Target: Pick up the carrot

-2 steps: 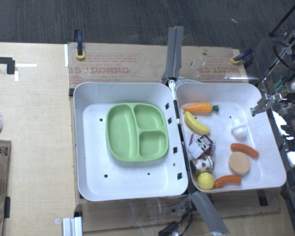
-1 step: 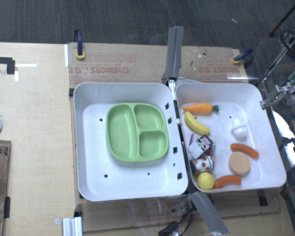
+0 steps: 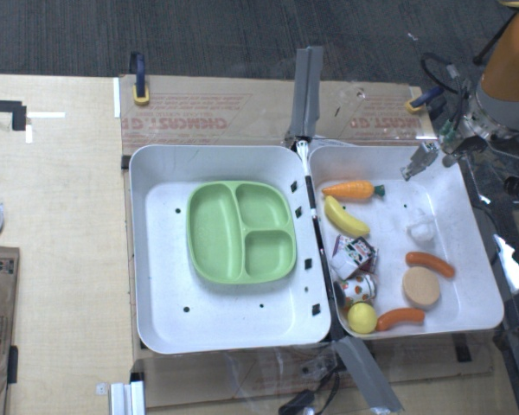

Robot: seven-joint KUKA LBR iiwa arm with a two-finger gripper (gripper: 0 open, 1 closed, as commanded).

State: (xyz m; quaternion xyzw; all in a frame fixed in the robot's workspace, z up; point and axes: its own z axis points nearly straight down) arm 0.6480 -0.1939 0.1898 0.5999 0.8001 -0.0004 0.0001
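Currently the carrot [image 3: 349,190] lies on its side near the back wall of the right bin [image 3: 476,232], orange body pointing left, green top toward the right. Nothing touches it from above. Just in front of it lies a banana [image 3: 344,217], angled down to the right and close to the carrot's underside.

Gripper [image 3: 418,162] hangs above the bin's back right corner, well apart from the carrot and to its right. It is small and dim against the white wall; whether it is parted or closed cannot be told, and nothing is seen in it. Arm's orange band [image 3: 509,63] is cut off by the frame's right edge.

Rest of right bin: small printed packets [image 3: 355,256] by the divider, a lemon [image 3: 362,318] at the front, two sausages [image 3: 430,264] [image 3: 400,317], a tan round disc [image 3: 421,287] between them. A pale, near-clear object [image 3: 421,229] mid-bin is hard to make out against the floor.

Left bin [image 3: 156,258] holds a green divided plate [image 3: 241,231], three compartments.
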